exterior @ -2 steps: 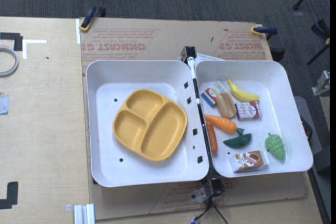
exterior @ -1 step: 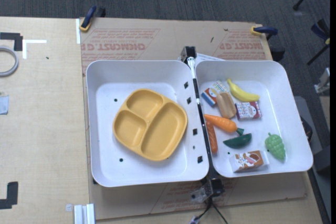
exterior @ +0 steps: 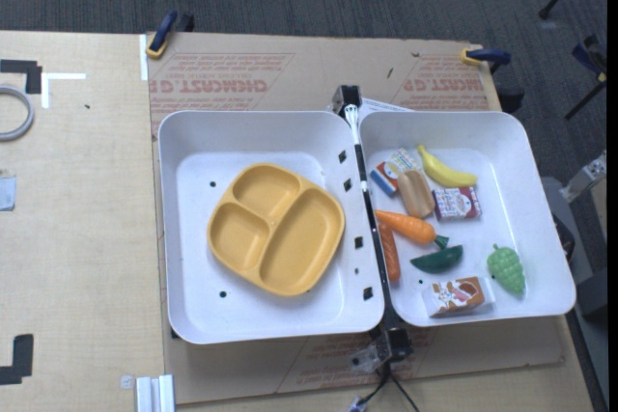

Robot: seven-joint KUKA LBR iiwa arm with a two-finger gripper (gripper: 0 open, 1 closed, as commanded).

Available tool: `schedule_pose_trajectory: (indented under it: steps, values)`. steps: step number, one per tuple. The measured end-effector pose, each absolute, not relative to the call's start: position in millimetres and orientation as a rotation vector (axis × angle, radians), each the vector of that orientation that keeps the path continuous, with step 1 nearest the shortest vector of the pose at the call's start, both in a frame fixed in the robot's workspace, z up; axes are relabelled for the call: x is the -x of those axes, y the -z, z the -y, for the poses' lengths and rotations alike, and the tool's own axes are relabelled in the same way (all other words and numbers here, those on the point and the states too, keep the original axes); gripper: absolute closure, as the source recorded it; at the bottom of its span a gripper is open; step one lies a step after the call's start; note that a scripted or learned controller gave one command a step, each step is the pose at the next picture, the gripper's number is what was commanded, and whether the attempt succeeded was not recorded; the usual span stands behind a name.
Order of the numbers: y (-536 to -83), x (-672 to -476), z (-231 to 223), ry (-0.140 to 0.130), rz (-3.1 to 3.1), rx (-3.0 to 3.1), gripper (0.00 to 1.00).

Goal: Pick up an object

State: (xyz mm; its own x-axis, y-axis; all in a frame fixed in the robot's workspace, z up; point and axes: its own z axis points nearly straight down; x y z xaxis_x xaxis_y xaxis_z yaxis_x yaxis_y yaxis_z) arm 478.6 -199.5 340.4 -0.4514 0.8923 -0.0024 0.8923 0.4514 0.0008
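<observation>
Two shallow white bins sat side by side on a sheet of cardboard (exterior: pixel 290 77) clamped to the bench. The left bin (exterior: pixel 183 236) held a yellow divided plate (exterior: pixel 276 228), tilted a little in the view and lying roughly at the middle of the floor, so that bare white showed on all four sides of it, widest along the near wall and the left wall. The right bin (exterior: pixel 541 207) carried all the small pieces, and these crowded toward its left half. A banana (exterior: pixel 446 169) lay near the far wall, with a small blue and white packet (exterior: pixel 391 175) and a tan bread-like piece (exterior: pixel 416 194) just beside it, and a red and white carton (exterior: pixel 457 204) touching or nearly touching the tan piece. An orange carrot (exterior: pixel 407 227) lay across the middle, one end close against the dividing wall, with a reddish sausage (exterior: pixel 390 253) running along that wall below it. A dark green pepper-like piece (exterior: pixel 437 257) sat just beside the carrot. An orange juice box (exterior: pixel 461 296) rested close to the near rim, and a green bunch of grapes (exterior: pixel 506 268) stood apart from the rest, with open floor between it and the right wall. The state of the pincer could not be told.
</observation>
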Motion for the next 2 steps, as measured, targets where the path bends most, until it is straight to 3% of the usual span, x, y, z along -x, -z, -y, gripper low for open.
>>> schedule_pose_trajectory:
  steps: [1, 2]
  values:
    - [-350.3, -479.9, 200.0, 0.002, -2.671, -1.642, 1.00]
    - [-291.3, -483.3, 169.1, 0.001, -3.043, -0.769, 1.00]
